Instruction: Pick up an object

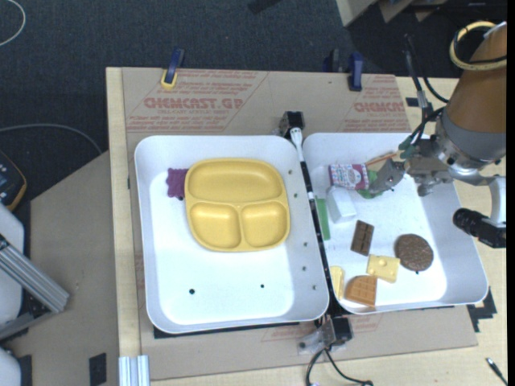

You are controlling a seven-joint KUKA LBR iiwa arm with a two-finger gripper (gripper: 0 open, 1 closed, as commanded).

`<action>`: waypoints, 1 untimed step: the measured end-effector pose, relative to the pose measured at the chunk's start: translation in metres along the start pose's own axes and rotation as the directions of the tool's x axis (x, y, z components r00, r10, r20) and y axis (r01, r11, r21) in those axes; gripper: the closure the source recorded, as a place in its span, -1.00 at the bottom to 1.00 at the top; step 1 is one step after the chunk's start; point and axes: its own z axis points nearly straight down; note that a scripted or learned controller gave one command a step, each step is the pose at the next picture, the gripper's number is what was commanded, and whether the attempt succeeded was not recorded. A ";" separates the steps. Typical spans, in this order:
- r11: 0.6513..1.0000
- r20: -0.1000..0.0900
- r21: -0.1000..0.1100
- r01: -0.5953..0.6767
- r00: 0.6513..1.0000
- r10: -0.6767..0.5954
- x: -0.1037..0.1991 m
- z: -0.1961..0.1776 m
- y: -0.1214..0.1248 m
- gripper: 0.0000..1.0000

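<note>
My gripper (pixel 385 175) hangs low over the back of the right bin (pixel 451 215), reaching in from the right. Its tip is right beside a pink and white carton (pixel 346 174) and may be touching the carton's right end. In front of the carton lie a white block (pixel 341 207) and a green stick (pixel 322 217). Further forward are a brown chocolate bar (pixel 363 237), a round brown cookie (pixel 414 252), a yellow cheese slice (pixel 384 268) and a waffle (pixel 361 290).
The left bin (pixel 161 240) holds a yellow divided plate (pixel 237 202) with a purple item (pixel 175 182) at its left side. The grey and orange arm (pixel 479 95) rises over the right bin's far right corner. Two clamps (pixel 170 71) hold the board's back edge.
</note>
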 end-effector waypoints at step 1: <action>1.000 0.002 -0.013 0.003 1.000 -0.003 0.000 -0.007 0.003 -1.00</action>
